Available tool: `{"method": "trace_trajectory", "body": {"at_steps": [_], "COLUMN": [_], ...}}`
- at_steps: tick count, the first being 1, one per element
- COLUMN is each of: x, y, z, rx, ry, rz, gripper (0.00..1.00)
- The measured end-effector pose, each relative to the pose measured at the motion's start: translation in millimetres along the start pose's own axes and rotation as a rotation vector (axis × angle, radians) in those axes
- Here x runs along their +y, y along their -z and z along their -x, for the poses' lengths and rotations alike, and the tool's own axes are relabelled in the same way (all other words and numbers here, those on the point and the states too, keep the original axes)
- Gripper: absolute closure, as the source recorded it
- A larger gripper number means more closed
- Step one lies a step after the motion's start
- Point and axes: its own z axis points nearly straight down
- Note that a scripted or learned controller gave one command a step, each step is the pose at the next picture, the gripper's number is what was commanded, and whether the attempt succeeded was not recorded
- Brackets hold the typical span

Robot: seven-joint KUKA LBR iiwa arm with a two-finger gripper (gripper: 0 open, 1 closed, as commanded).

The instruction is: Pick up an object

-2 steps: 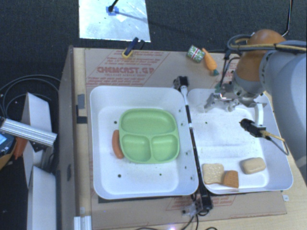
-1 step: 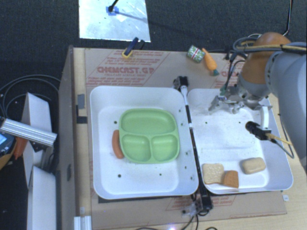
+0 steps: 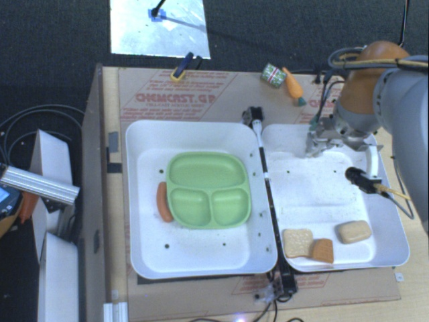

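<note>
Carrot (image 3: 293, 86) and can (image 3: 273, 75) outside bins (image 3: 201, 134)

red "CHEMCAST GP" lettering, printed across the brown board (image 3: 167, 92) under the bins

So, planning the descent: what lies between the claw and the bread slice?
Camera view: bare white bin floor lies between the claw and the bread slice.

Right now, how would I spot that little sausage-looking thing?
Find the left white bin, which holds a green divided plastic plate. The small orange-red sausage lies along the plate's left edge, on the bin floor. It is that bin's only slim, reddish item.
</note>
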Motion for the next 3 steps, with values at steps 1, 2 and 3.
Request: {"method": "trace_trajectory", "body": {"at_steps": [1,2,3], "x": [0,1,1], "y": [0,11,11], "z": [0,0,0], "rx": [0.000,-0.001,-0.001], "ry": [0.000,0.002,0.002], "rz": [0.000,0.003,0.003], "gripper": [0.00,1.00,0.00]}}
